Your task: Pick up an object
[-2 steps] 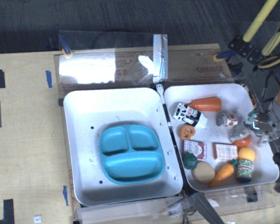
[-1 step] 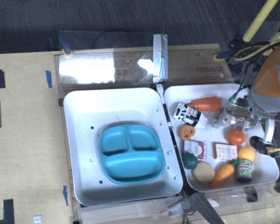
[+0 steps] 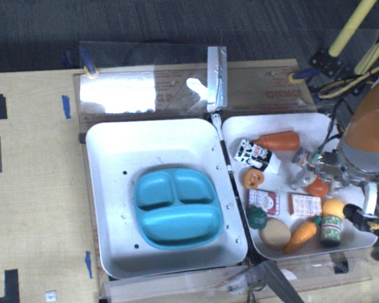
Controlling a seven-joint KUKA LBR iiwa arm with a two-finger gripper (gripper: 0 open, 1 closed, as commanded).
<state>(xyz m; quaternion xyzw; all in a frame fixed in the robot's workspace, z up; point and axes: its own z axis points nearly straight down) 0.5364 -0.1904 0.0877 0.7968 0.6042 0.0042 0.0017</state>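
Observation:
My gripper (image 3: pixel 312 169) is low over the right part of the right bin (image 3: pixel 317 120), and the grey arm with its orange band (image 3: pixel 371 130) comes in from the right. A small red-orange item (image 3: pixel 319 188) lies right under the gripper, partly covered by it. Close by are a red-and-white packet (image 3: pixel 305 204), a yellow lemon (image 3: pixel 333 207) and an orange-red sausage-shaped toy (image 3: pixel 279 141). Whether the gripper touches the red-orange item is unclear.
The right bin also holds a black-and-white carton (image 3: pixel 253 153), a small orange fruit (image 3: pixel 255 177), a red packet (image 3: pixel 264 202), a green ball (image 3: pixel 257 219), a beige egg shape (image 3: pixel 275 233), a carrot (image 3: pixel 301 234) and a small bottle (image 3: pixel 331 229). A blue divided plate (image 3: pixel 177 207) sits in the left bin (image 3: pixel 108 186).

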